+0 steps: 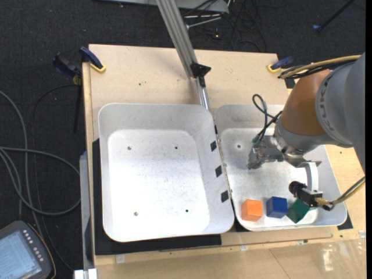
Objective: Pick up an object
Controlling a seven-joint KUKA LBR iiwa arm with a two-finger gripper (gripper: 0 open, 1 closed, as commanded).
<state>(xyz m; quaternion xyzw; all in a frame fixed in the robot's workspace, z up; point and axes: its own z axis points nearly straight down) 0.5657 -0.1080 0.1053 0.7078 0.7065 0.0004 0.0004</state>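
Camera view, gripper (254,160) above right bin (232,118), orange block (251,209) nearer front

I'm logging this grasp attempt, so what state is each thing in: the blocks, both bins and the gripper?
orange block: resting in the right bin, near its front wall
blue block: resting beside the orange block
green block: tilted against the front right corner
right bin: holds all three blocks
left bin: no blocks in it
gripper: low over the right bin, behind the blocks
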